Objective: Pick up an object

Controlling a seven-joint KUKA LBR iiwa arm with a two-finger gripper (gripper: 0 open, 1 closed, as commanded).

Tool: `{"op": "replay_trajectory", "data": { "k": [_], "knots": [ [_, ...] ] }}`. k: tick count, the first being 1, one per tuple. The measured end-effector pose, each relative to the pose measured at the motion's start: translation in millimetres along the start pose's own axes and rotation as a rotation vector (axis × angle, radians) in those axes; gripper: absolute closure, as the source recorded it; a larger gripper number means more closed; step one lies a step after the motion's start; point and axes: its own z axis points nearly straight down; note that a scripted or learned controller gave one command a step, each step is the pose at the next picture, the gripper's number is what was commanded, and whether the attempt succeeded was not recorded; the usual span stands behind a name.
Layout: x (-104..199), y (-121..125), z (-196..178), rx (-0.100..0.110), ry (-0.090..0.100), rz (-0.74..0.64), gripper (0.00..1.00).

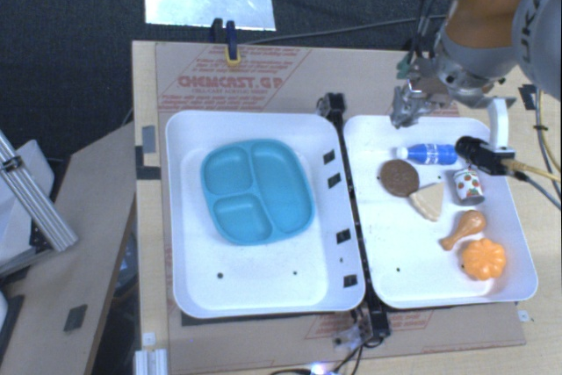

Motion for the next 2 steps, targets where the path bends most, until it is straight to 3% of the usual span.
{"op": "replay_trajectory", "data": {
  "k": [2],
  "knots": [
    [93.6, -51.8, 16.7, 0.003, 0.001, -0.002, 1.00]
  ]
}}
